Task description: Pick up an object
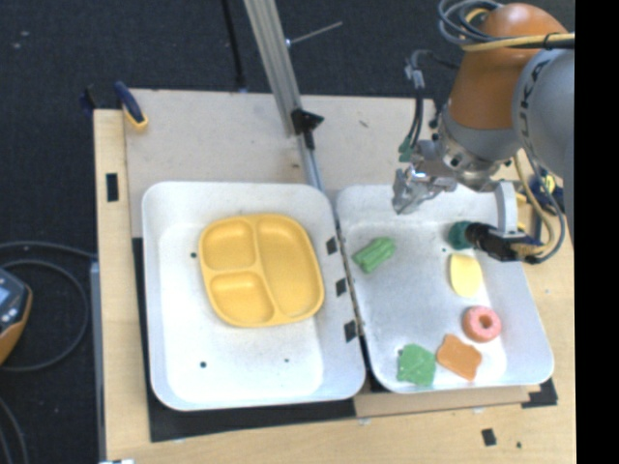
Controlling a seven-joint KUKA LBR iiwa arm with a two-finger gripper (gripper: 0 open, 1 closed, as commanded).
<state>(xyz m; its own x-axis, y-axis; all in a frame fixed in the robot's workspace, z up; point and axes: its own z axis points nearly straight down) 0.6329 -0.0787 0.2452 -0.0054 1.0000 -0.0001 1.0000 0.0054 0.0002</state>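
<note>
I'm watching the pincer (411, 193) hanging over the far edge of the right bin (416, 298), close to its far left corner, and from up here I cannot tell whether it is released or clenched. Nothing is showing in its grasp. The grey arm (498, 75) with its orange band is reaching in from the right, above the bench's far right corner.

Nearest to the pincer, I'm seeing a green oblong piece (373, 253) lying near the bin's left edge, apart from the tool. Towards the right edge a small dark green thing (457, 232) is sitting just beyond a yellow piece (465, 275); I can't make out what it is. Nearer me, a pink doughnut (482, 324) is lying just past the yellow piece. Along the near edge, an orange piece (458, 357) and a green flat piece (417, 365) are lying side by side, close to touching.

Moving outward, the left bin (160, 259) is carrying a yellow divided plate (261, 269), lying flat around its middle. A metal pole (276, 56) is slanting across the bench's (193, 133) far edge, coming down between the two bins.
</note>
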